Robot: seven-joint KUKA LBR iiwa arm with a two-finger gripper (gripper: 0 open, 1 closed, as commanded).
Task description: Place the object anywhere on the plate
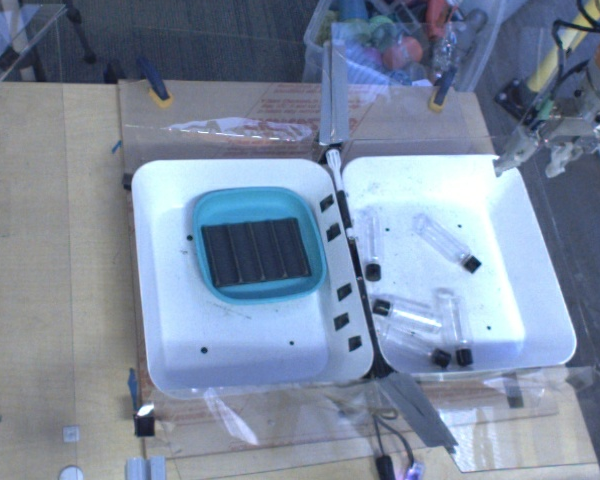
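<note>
A teal square plate (208,213) sits in the left bin (165,318). A dark ridged rectangular block (255,251) lies flat on the middle of the plate. Several clear vials with black caps lie in the right bin (535,308), among them one vial (446,241) near the centre and another (368,240) by the left wall. My gripper (532,161) hangs at the right bin's far right corner, above the rim. It is open, nothing is between its fingers, and it is far from the plate.
A divider with black clips (340,268) separates the bins. A clear box of colourful toys (410,18) stands behind the bins. Cables and a yellow hose (555,53) hang at the far right. Wooden bench (50,268) lies to the left.
</note>
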